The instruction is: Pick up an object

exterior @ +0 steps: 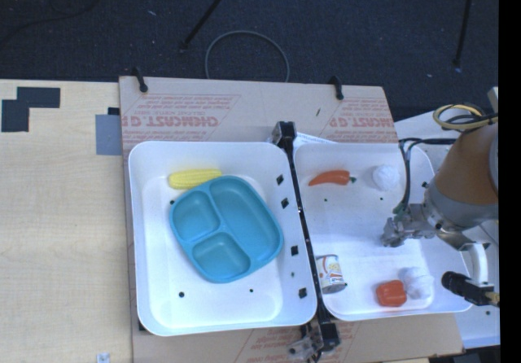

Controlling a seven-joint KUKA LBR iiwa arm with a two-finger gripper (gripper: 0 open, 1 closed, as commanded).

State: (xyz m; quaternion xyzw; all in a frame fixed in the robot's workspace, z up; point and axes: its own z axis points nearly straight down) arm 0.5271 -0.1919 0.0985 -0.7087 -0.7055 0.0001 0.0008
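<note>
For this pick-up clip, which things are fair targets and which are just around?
Job:
hand
orange pepper
small can
red-orange block
white ball
yellow corn
blue divided plate

Lying about:
two white bins
cardboard sheet
floor cables

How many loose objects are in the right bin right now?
5: orange pepper and white ball at the far side, small can by the divider, red-orange piece beside a white lump. The arm may hide others.

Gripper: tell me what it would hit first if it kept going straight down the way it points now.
The gripper points down over the right bin, and below it lies bare white floor, so it would likely meet that first. The red object and the can lie off that line, though depth is hard to judge.
</note>
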